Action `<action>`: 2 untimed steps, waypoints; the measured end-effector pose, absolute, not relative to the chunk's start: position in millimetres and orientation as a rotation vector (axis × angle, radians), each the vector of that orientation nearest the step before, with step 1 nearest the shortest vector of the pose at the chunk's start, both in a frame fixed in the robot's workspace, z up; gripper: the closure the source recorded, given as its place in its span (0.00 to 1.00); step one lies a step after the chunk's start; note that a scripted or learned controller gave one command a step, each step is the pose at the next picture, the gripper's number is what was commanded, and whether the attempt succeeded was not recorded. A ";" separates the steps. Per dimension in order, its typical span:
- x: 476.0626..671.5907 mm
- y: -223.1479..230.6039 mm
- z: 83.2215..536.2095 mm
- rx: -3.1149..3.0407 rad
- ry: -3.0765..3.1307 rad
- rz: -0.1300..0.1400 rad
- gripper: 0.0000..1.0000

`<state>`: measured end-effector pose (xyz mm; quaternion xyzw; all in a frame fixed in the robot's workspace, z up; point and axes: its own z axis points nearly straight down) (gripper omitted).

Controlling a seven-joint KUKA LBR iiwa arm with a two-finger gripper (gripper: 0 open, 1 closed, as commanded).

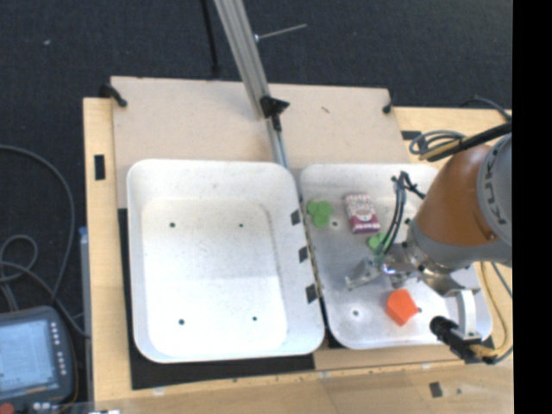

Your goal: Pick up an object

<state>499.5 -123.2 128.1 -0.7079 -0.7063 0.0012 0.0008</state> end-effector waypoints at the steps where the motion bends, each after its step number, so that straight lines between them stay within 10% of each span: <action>1: 499.7 -124.4 99.8 -2.224 -2.219 0.002 0.00; 2: 501.5 -125.2 111.7 -2.236 -2.215 -0.006 1.00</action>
